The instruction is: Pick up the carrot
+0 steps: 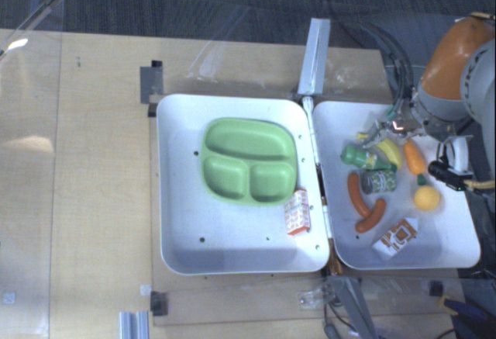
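The carrot [415,157], short and orange, lies in the right bin [457,248] near its far right side. It rests between a yellow banana-shaped piece [390,150] on its left and the arm's wrist on its right. My gripper [383,130] hangs low over the far part of that bin, just left of and above the carrot's top end, over the yellow piece and a green bottle [359,155]. Nothing shows in its grasp.
The right bin also holds a small can [380,181], two red sausages [355,194] [370,215], a lemon [426,198] and a brown-and-white carton [397,236]. In the left bin [178,198] sit a green divided plate [249,159] and a small red-and-white carton [297,214].
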